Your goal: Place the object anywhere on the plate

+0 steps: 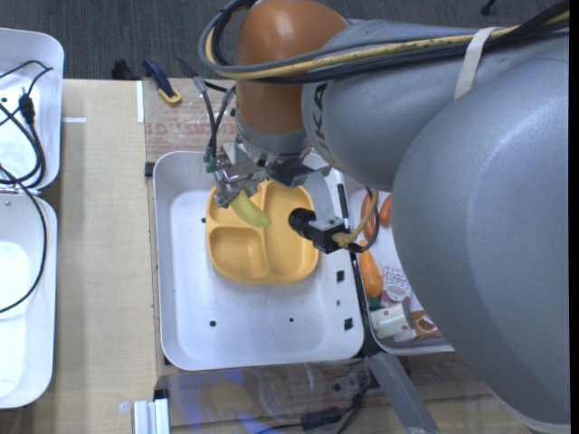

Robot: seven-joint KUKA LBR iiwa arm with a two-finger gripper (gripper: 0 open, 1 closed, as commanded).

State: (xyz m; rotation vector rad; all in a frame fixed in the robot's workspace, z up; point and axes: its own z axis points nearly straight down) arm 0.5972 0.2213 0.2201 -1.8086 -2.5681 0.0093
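Seemingly the tool grips a yellow-green object directly above the plate; lower gently before releasing.

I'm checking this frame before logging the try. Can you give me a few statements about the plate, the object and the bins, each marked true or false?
1. The yellow divided plate lies in a white bin. True.
2. A yellow-green banana-shaped object is over the plate's upper part, just below the gripper. True.
3. The plate is round with no compartments. False: it has rounded corners and raised dividers.
4. The plate sits on the wooden bench outside the bins. False: it is inside the bin.
5. Carrot-like orange items lie in the neighbouring bin, right of the plate. True.
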